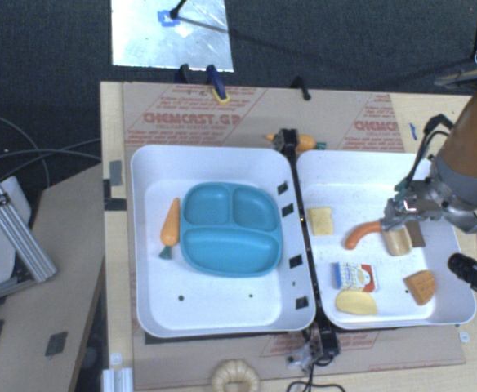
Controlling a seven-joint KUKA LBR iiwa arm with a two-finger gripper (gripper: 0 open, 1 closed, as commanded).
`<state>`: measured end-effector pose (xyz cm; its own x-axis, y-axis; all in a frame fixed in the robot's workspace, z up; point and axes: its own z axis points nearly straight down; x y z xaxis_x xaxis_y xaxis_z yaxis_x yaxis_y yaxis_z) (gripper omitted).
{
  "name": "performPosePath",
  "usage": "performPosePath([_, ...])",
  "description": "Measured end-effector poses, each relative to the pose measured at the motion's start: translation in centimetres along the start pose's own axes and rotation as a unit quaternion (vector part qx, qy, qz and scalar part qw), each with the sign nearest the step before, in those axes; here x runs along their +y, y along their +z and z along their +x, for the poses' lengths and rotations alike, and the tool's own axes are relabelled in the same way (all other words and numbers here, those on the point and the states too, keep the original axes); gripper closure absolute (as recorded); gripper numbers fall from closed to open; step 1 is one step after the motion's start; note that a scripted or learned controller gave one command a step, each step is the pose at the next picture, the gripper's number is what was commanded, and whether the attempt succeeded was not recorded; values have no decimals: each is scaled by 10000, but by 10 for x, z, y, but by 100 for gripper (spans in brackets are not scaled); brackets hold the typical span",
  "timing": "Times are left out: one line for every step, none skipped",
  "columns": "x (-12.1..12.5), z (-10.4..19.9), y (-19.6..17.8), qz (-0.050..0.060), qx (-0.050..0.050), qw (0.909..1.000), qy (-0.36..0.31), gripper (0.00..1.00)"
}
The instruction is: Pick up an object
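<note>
Bench (336,109), centre of frame, carries two shallow white bins side by side. The left bin (153,243) holds a blue divided plate (229,229) at its middle and a toy carrot (170,223) lying just left of the plate, tip toward the top of the frame.

The right bin (361,174) holds the smaller items. The arm (471,149) enters from the right edge, its gripper (402,211) low over the bin's middle right. How far the pincer stands open cannot be told (the wrist body hides the tips), and nothing is seen held between them.

An orange sausage-shaped piece (360,233) lies just left of the gripper; a tan bread-like piece (398,242) sits directly below it, touching or nearly so. A pale yellow cracker (321,220) lies further left, near the divider. Toward the lower edge: a small printed box (355,277), a yellow lemon-like piece (356,303) just beneath it, and a brown wedge (421,287) at the lower right.
</note>
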<state>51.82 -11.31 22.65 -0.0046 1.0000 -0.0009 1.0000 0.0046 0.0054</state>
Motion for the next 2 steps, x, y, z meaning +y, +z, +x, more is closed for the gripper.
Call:
performPosePath([39, 31, -6, 0, 6, 10000, -21, 100])
performPosePath([80, 79, -3, 5, 15, 10000, -28, 100])
